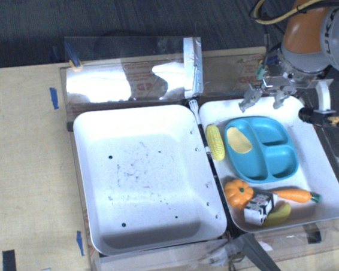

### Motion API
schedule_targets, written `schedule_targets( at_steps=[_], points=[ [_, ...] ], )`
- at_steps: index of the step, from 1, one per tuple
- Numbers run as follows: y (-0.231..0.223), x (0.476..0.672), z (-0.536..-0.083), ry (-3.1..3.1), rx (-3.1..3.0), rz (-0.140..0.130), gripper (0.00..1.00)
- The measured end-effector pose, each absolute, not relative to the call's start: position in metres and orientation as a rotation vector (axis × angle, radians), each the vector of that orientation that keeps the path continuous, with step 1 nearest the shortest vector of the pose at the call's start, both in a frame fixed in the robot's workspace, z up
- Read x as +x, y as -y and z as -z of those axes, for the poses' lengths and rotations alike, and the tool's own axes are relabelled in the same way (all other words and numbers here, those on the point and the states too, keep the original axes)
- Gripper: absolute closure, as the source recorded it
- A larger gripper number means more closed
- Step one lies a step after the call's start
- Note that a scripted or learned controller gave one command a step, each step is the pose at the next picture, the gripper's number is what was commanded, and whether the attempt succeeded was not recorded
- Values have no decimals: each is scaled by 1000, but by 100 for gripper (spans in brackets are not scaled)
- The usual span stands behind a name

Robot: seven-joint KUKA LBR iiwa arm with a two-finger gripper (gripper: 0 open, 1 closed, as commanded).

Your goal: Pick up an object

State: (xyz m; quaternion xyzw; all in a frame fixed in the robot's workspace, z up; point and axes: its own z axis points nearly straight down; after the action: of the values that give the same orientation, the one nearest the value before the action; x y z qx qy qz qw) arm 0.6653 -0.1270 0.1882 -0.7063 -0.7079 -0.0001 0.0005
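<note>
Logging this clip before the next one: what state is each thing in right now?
Gripper: open, above the right bin's far edge, holding nothing.
Blue divided plate: flat in the right bin.
Corn cob: lying beside the plate.
Carrot: lying flat.
Small pumpkin: upright.

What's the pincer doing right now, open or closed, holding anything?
Pincer: open, holding nothing, above the far edge of the right bin.
</note>
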Motion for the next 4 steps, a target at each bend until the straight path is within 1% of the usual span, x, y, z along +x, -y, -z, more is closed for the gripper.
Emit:
schedule_targets(
  at_steps=[1, 2, 3, 4],
  points=[
    [121, 667, -188, 2521, -1874, 0, 0],
    [131, 603, -106, 2545, -1832, -5, 0],
    [133, 606, -122, 2554, -1843, 3, 100],
    [106, 593, -227, 2353, -2089, 5, 100]
  ],
)
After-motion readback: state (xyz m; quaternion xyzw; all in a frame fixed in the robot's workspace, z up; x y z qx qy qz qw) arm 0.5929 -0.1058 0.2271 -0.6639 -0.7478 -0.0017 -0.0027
